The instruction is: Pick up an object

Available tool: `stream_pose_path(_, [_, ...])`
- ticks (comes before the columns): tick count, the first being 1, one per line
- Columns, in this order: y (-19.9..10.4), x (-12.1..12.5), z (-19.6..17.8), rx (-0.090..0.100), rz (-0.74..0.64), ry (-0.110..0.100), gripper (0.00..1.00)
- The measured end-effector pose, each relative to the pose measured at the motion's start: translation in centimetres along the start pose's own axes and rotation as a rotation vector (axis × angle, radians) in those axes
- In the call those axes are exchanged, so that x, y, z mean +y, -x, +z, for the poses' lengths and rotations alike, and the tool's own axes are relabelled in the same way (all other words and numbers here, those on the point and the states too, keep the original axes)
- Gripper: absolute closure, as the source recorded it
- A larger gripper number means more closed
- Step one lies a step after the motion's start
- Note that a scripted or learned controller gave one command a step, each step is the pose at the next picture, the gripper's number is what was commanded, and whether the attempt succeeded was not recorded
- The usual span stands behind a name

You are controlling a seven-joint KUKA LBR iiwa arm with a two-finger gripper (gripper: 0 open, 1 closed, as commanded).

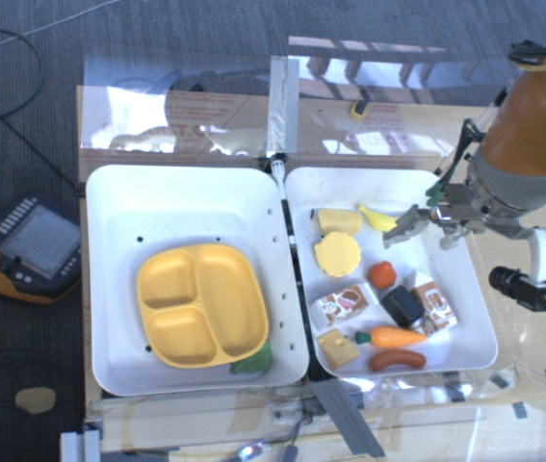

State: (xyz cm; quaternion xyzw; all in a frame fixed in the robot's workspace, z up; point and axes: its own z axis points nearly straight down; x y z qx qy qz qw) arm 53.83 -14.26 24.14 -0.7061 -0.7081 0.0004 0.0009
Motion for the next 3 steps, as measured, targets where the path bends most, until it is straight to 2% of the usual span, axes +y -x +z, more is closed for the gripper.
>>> stream_pose_path(1, [-4.9, 6.4, 15.1, -0.004, -0.063, 0.014, 0.00])
stream_pose_path(2, [-4.9, 6.4, 14.3, -0.001, -0.062, 0.012, 1.00])
stream_pose_path(3, [-10.4, 8.1, 2.9, -0.002, -0.055, 0.001, 1.00])
